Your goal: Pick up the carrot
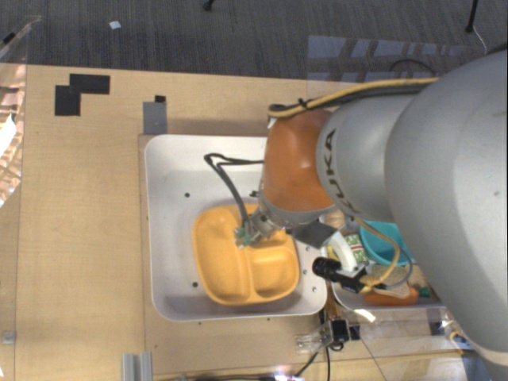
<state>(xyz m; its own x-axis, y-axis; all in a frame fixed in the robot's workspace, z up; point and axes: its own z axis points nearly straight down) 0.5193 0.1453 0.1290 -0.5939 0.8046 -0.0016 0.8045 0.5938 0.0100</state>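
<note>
**Camera view: carrot not yet picked up**

Camera view shows the arm (381, 173) over the left bin (171, 213), wrist above a yellow divided tray (230, 268). Whether the gripper is apart or together I cannot tell. An orange piece, likely the carrot (393, 296), lies in the right bin; the grasp seems undone.

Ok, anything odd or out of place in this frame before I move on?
One mismatch: the arm's wrist sits over the yellow divided tray in the left bin, while the orange carrot lies in the right bin among clutter, partly hidden by the arm. Nothing looks spilled or damaged.
</note>
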